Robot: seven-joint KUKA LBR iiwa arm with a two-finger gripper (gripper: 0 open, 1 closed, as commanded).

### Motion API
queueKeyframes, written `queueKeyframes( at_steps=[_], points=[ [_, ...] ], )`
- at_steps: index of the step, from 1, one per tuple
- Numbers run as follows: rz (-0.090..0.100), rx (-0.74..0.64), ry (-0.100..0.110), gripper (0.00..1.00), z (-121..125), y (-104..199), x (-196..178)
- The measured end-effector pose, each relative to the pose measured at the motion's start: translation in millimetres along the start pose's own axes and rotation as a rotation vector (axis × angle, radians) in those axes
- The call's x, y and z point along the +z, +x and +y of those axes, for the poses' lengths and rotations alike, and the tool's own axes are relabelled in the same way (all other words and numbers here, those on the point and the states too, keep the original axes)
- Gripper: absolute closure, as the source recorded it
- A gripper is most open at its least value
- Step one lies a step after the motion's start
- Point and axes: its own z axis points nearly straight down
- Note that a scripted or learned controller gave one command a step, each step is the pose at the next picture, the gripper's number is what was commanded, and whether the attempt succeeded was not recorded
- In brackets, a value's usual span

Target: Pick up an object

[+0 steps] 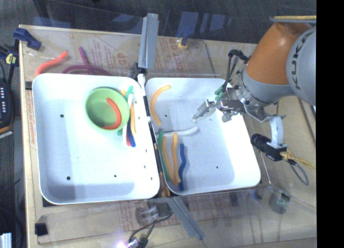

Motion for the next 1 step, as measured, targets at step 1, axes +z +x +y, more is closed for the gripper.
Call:
queueKeyframes(
  at_steps=[1],
  points=[
    [-0.001,-0.132,0.001,0.0,-21.5,34.4,126.2]
  ],
)
